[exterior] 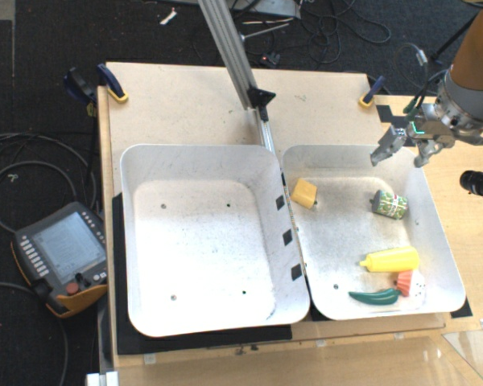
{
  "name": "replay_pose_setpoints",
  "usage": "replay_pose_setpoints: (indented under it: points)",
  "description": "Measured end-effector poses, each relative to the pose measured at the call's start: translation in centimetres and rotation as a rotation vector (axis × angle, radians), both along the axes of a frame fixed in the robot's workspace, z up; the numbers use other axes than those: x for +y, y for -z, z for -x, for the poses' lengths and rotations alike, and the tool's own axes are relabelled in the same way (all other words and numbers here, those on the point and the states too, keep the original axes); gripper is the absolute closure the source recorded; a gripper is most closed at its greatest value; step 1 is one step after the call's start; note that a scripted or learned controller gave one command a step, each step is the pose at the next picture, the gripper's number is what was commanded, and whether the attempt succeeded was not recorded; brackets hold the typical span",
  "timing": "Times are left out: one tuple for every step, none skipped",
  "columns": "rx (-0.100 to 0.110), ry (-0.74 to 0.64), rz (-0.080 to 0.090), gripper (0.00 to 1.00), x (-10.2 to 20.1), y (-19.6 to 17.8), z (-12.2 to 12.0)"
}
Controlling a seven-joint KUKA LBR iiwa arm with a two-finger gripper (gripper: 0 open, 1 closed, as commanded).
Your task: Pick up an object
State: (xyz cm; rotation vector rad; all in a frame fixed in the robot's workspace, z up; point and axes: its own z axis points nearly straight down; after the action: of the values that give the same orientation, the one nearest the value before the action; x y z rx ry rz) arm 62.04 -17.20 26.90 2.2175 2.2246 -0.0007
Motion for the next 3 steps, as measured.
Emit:
replay_pose_setpoints:
  points:
    - [0.006,0.003,-0.001,0.00,0.4,5.1,1.0]
    - [0.005,0.000,-0.002,0.00,1.1,10.7,0.2]
    - [0.003,0.001,-0.009,0.00,1.2,15.0,0.5]
